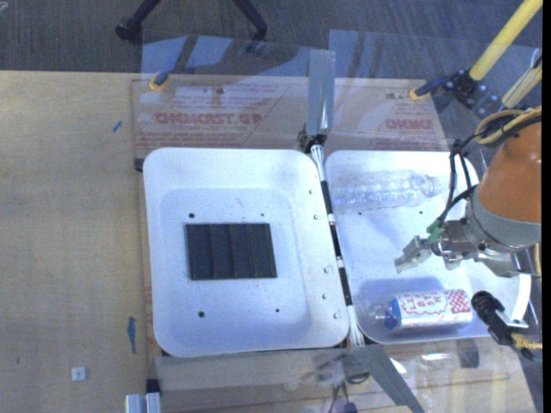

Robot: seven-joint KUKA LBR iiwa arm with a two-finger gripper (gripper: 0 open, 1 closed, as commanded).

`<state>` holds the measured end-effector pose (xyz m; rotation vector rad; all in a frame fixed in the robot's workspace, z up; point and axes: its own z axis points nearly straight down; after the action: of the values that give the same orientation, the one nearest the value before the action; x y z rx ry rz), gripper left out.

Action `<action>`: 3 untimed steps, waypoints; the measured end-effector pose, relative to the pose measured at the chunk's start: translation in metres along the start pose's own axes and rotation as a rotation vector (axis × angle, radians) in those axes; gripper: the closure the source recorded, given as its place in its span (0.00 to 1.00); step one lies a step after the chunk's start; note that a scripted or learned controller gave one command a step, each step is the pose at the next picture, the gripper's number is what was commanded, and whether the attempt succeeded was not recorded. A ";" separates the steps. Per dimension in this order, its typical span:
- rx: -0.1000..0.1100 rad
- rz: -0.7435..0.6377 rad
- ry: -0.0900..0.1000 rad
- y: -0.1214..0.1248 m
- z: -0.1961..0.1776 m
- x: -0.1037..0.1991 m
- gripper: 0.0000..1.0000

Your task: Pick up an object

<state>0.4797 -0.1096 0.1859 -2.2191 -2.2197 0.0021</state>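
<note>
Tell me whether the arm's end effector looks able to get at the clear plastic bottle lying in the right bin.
Probably yes. The end effector hovers in the same right white bin, just below the clear plastic bottle, which lies on its side with nothing on top of it. The red-and-white tube sits on the other side, out of the path.

A pale wooden surface (60, 231) fills the left and lower part of the scene, marked with a few small blue flecks. Beyond its far edge lies a dark grey carpeted floor (362, 3), where the black legs of a stand (194, 3) spread out. A yellow pole (512, 28) slants in at the upper right. Clear plastic panels (224, 114) with faint red lettering stand along the back, catching soft, even light.
</note>
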 end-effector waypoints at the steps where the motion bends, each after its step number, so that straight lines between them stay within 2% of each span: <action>1: -0.003 -0.114 0.000 0.000 0.094 -0.097 0.00; 2: -0.006 -0.109 -0.003 0.000 0.084 -0.098 1.00; 3: -0.006 -0.129 -0.003 0.000 0.059 -0.112 1.00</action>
<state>0.4799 -0.2217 0.1266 -2.0751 -2.3632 -0.0010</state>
